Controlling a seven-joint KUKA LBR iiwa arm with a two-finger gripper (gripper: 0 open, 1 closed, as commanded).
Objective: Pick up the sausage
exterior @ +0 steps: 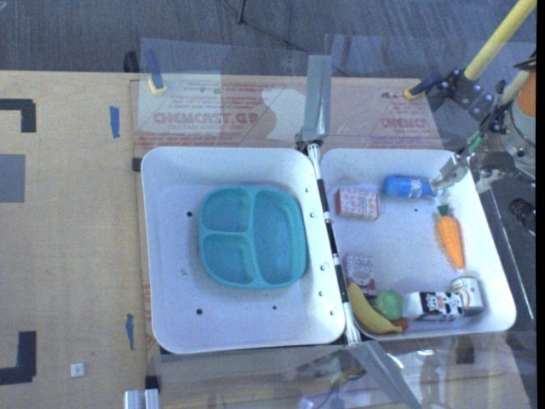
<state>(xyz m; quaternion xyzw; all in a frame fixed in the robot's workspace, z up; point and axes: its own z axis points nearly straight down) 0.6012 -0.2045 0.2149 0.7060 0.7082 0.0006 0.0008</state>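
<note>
White right bin: my gripper, jaws open or closed I cannot tell, should centre squarely over the sausage before descending.

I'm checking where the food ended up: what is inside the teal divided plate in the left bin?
The teal divided plate shows three bare compartments with nothing lying in them. It covers the floor of the left bin under it, so what is beneath cannot be seen.

teal plate, orange carrot, yellow banana, blue bottle, white bins.
</note>
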